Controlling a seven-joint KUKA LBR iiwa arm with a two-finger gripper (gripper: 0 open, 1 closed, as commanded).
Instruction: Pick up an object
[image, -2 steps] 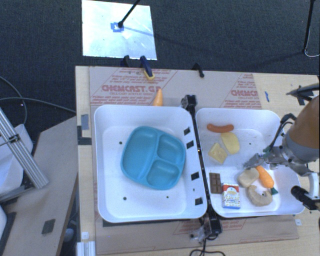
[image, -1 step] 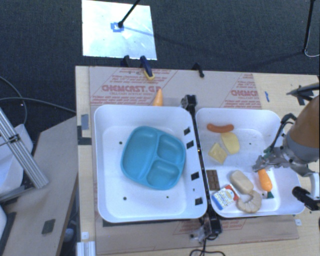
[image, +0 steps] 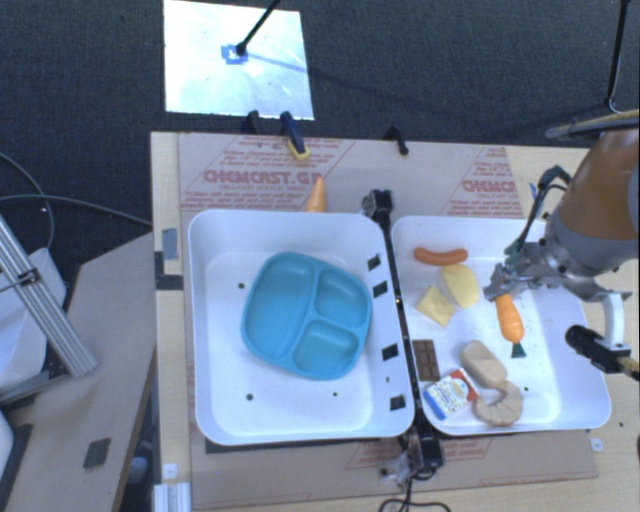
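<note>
Camera view. Step in hand, by judgement: approach for a grasp, nothing yet lifted. Grey two-finger gripper poised at the top end of the small orange plastic carrot with green stub, apparently touching it or just above. How far the claw is open: cannot tell, too small and blurred; no sign of anything held.

Next move, as a judgement: calls for a straight descent astride the carrot, closure across its narrow width, then a clean lift.

Right-hand shallow white bin, contents placed relative to the carrot:
- left: pale yellow rounded piece, yellow wedge
- upper left: red-orange sausage
- lower left: tan bread-like lump, beige curled piece, red-and-white packet, brown chocolate bar

Left-hand shallow white bin, well to the carrot's left: one light blue three-compartment plastic tray, compartments bare.
</note>
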